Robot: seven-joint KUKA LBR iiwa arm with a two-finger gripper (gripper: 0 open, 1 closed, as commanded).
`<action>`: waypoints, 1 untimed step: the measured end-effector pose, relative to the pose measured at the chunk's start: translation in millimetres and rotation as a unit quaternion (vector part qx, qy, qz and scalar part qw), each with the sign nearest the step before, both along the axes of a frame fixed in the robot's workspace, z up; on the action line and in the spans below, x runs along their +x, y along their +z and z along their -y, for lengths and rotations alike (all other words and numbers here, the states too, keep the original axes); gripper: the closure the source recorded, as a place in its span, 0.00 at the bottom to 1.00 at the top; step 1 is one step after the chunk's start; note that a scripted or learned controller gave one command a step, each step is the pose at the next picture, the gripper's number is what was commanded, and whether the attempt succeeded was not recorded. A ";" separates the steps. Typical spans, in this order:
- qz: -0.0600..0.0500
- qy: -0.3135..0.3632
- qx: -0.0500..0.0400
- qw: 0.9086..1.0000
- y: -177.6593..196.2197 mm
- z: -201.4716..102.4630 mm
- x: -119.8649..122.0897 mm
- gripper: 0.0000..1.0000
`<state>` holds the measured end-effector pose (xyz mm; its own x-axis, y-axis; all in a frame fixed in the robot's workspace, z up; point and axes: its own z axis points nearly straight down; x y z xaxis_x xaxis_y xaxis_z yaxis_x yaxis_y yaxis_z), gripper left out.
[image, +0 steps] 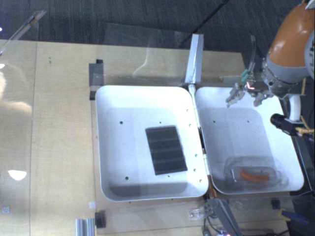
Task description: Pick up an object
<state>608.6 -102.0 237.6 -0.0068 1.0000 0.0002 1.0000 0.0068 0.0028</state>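
Arm [294,38] reached in from the right side of the view, and its grey body with the orange band stood high above the far right corner of the right bin [216,132]. The wrist pointed toward the left and a little downward, so the gripper [247,97] hung over the far edge of this bin, close to its back wall. The two fingers [234,96] were spread apart, with a clear gap between them, and nothing was between them. They did not touch the floor of the bin, as far as the slanted view allowed to judge.

In the right bin, near the front wall, lay a clear plastic object [253,173] with an orange part inside it. It lay flat on the floor of the bin, well apart from the gripper, at the opposite end of the same bin.

The left bin [110,132] held a dark ribbed rectangular object [166,150]. It lay flat near the middle of the bin, a little turned against the walls, and it touched none of them.

Both bins sat side by side on the wooden bench [54,146], touching along their inner edges. A metal post [194,58] stood behind the place where they met.
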 end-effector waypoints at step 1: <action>0.003 0.002 0.000 1.000 11.4 -1.3 1.6 1.00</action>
